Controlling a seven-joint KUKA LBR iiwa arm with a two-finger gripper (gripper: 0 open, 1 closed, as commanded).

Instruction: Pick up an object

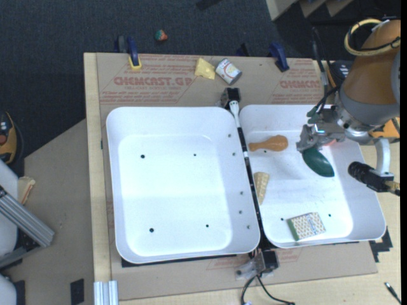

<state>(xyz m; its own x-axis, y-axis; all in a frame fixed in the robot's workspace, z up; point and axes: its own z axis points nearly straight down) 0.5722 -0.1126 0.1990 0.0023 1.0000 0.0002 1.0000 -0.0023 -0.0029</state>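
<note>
Left bin [121, 170] sat bare white. In the right bin [356, 234]: waffle-cone piece [261, 184] by the divider, brown wooden spoon-like item [269, 145] near the back, patterned green-edged packet [306, 225] at the front. My gripper [313, 141] was over the right bin's back right, just at the top of the dark green leaf-shaped object [318, 162]. Looked like contact, but I couldn't tell whether it was clenched or released.

Bench [95, 170] w/ brown board; two white bins [178, 183] side by side, yellow scrap [205, 69] & small box [228, 71] at the far edge.
</note>
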